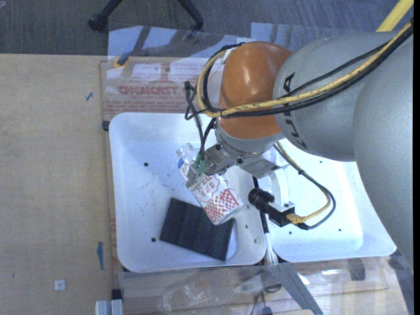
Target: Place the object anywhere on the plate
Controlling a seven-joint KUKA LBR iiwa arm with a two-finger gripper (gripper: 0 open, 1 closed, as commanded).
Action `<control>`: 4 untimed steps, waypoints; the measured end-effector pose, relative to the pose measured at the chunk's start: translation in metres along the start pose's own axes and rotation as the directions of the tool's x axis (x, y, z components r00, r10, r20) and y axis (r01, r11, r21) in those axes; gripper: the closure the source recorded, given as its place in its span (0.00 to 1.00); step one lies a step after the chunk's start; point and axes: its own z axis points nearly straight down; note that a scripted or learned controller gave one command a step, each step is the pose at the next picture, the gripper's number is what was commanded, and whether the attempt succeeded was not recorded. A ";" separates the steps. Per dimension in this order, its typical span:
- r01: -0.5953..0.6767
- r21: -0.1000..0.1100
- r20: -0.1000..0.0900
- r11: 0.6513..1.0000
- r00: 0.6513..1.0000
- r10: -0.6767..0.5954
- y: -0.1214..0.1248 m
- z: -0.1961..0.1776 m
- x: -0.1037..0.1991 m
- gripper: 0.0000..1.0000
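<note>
- Overhead, the grey arm (pixel 341 90) reaches in from the right, its orange band (pixel 252 90) sitting above the left bin (pixel 131 176).
- Black and yellow cables (pixel 308 87) run along the arm and loop down past the wrist; a black connector with a yellow lead (pixel 289 215) hangs over the seam between the two bins.
- Gripper (pixel 207 166) sits low over the middle of the left bin, mostly masked by the wrist; cannot tell whether it is parted or closed.
- Object (pixel 213 195): a crumpled white packet with red print, lying tilted directly below the gripper, its upper end meeting the gripper area. Contact or grasp cannot be confirmed from this angle.
- A small clear, bluish scrap (pixel 185 157) shows just left of the gripper.
- Plate (pixel 197 230): a dark, flat, ribbed rectangle near the front edge of the left bin, set at a slant. The packet's lower end overlaps or touches the plate's upper right corner; most of the packet is off it.
- Right bin (pixel 328 235) lies beside the left, partly under the arm.
- A printed cardboard sheet (pixel 147 94) lies behind the left bin; the tan counter (pixel 46 176) spreads to the left.
</note>
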 end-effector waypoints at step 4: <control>0.628 -0.007 0.009 0.778 0.778 -0.628 -0.024 -0.087 -0.045 0.00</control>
